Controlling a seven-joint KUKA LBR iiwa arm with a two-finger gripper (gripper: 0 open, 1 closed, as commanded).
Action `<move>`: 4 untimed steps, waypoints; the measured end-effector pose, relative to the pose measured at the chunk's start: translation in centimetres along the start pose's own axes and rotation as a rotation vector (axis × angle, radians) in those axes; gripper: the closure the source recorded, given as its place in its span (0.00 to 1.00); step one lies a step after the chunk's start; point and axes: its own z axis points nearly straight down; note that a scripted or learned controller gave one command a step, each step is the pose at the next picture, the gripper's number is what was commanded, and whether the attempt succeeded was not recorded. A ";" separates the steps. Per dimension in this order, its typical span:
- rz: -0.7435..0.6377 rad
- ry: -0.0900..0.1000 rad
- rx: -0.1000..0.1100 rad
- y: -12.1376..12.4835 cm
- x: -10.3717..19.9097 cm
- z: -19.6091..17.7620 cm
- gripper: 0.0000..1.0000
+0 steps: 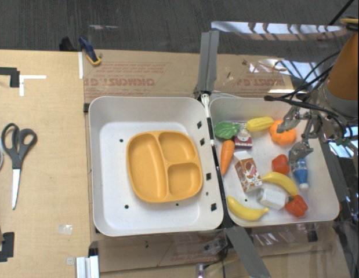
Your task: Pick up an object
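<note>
Your bench [40, 201] carries two white bins; the right bin [327, 210] holds the toy food. The end effector [300, 136] hangs over its far right side, fingers spread and holding nothing. Just below lies the small blue bottle [301, 174], long axis running toward you, beside a red pepper [280, 164]. The arm enters from the right, wrist pointing down.

Divided tray [165, 167] in left bin [104, 172]
</note>
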 end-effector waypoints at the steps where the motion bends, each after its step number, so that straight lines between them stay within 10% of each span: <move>1: 0.112 -0.003 0.000 -5.4 -1.3 11.0 0.00; 3: 0.478 -0.015 -0.001 -5.2 8.5 10.8 0.00; 4: 0.663 -0.002 0.001 0.7 -2.7 11.1 0.00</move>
